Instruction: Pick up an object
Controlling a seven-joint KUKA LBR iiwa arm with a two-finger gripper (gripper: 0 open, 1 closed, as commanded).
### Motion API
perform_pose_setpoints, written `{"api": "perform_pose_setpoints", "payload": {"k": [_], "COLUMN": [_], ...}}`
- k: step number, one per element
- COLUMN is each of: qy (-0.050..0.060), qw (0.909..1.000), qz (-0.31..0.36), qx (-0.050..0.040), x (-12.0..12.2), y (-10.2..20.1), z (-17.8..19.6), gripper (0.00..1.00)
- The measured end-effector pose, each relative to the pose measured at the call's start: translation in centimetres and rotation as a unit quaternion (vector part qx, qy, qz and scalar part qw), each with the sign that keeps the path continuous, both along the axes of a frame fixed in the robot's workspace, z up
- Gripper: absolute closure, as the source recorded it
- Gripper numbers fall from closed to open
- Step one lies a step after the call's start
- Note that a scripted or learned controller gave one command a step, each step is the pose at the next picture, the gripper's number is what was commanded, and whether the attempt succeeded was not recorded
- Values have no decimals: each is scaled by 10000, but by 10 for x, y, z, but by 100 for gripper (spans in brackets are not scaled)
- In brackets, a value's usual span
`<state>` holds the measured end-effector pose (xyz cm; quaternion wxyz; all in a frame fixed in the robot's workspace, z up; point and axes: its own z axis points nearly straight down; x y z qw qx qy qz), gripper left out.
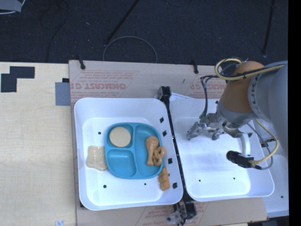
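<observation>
My gripper (203,132) hangs over the upper left part of the right bin (263,187), close to the divider between the bins. Its metal fingers (192,133) stand spread open with nothing between them. The objects all lie in the left bin (89,192). A blue compartment plate (123,164) there holds a round pale cookie (119,136) and a brown pretzel-like piece (154,150). A pale toast-like piece (96,157) lies against the plate's left edge. A small brown chunk (164,179) sits by the plate's lower right corner.
A black divider rail (171,140) runs between the two bins. A black connector with yellow cable (241,159) hangs from the arm over the right bin. The bins rest on a cardboard sheet (117,79), with bare wooden bench (33,149) to the left.
</observation>
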<state>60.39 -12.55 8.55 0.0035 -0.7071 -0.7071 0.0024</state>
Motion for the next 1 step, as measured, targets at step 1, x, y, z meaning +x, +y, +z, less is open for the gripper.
{"api": "perform_pose_setpoints", "payload": {"k": [1], "qy": [-20], "qw": [10000], "qz": [-19], "qx": [-1], "x": [-1], "y": [0], "z": [2], "gripper": [0]}}
